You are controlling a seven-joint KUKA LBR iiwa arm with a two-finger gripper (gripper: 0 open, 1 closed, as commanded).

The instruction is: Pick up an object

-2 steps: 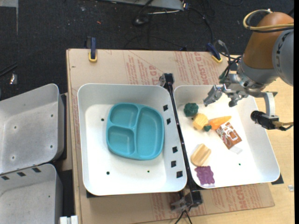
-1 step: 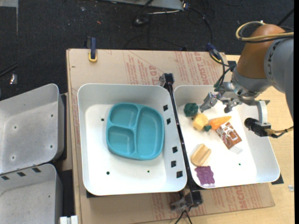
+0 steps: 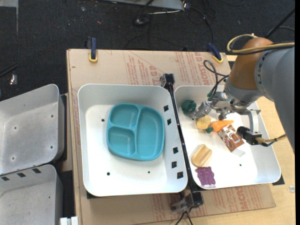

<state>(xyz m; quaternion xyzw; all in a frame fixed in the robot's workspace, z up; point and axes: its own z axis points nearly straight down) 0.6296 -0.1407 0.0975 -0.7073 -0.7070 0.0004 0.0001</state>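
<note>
The right bin [image 3: 267, 165] holds several small objects. A dark green lump [image 3: 189, 106] lies at its far left. A pale yellow piece [image 3: 203, 122] and an orange carrot-like piece [image 3: 219, 125] sit near the middle. A brown and white packet [image 3: 230, 136] lies to their right. A tan bread-like piece [image 3: 201, 155] and a purple cluster [image 3: 205, 176] rest nearer the front. My gripper [image 3: 205, 110] hangs low just above the yellow piece, between it and the green lump. The arm reaches in from the right.
The left bin [image 3: 93, 172] holds a teal divided plate [image 3: 136, 131]. A black divider [image 3: 177, 125] runs between the bins. Black cables [image 3: 255, 139] trail over the right bin's right side. Grey trays [image 3: 28, 121] stand off the bench at left.
</note>
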